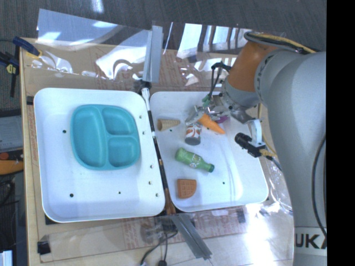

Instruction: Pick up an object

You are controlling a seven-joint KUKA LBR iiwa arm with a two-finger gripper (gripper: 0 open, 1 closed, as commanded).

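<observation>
The grey arm (pixel 288 93) with its orange band (pixel 247 65) reaches in over the far right part of the right bin (pixel 252 190). Its gripper (pixel 206 107) hangs low near the bin's far edge, among a small cluster of things, and whether it is released or clenched cannot be told from this view; nothing is clearly seen in its grasp.

Just beside the gripper lies an orange carrot-shaped piece (pixel 213 123), slanting toward the bin's right wall, with a bit of purple (pixel 221 117) next to it. A small can-like object (pixel 193 134) with a red and white label stands just beside the carrot piece, toward the bin's middle. A tan cone-shaped piece (pixel 168 124) lies near the bin's left wall. A green bottle (pixel 194 159) lies on its side in the middle of the bin, and a brown waffle-like biscuit (pixel 187 188) rests near the near edge.

The left bin (pixel 50 187) holds a teal divided tray (pixel 106 136), set in its middle, well apart from the arm.
</observation>
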